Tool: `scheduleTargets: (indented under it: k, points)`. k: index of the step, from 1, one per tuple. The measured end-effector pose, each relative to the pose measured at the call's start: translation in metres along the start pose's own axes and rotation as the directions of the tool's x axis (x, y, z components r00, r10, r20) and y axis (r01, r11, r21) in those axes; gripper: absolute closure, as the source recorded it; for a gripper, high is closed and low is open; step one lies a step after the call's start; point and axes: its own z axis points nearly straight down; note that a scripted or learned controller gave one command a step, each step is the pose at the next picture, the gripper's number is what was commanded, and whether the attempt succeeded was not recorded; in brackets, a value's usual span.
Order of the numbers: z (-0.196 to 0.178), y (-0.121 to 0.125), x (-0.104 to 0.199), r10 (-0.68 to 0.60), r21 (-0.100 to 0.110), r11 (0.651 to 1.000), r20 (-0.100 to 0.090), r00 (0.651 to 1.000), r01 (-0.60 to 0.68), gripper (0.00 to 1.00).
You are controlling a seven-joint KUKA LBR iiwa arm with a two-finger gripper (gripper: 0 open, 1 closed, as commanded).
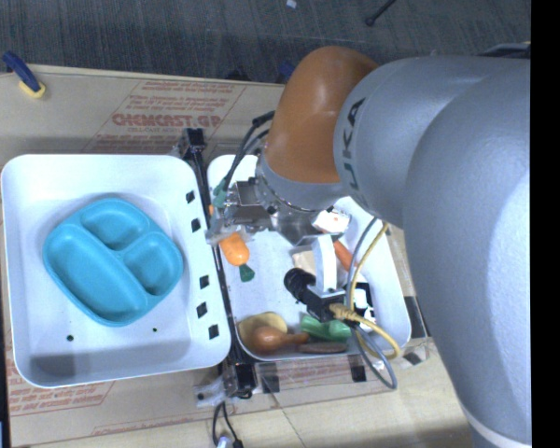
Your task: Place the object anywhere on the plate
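Grey arm [429, 157] hiding much of right bin [392, 297], fingers' state unclear, blue plate [112, 259] unobstructed

I was watched by one fixed camera, set above the bench [121, 110] and looking down at a slant. It took in both bins: the left bin [19, 278] lay fully open to it, while my arm [429, 185], reaching in from the right and close under the lens, covered much of the right bin [392, 315].
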Motion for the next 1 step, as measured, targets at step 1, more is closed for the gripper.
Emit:
scheduleTargets:
  k: [1]
  points:
    - [0.0009,-0.0008,-0.0039,0.005,0.003,1.000,0.003,1.000,-0.005,0.00]
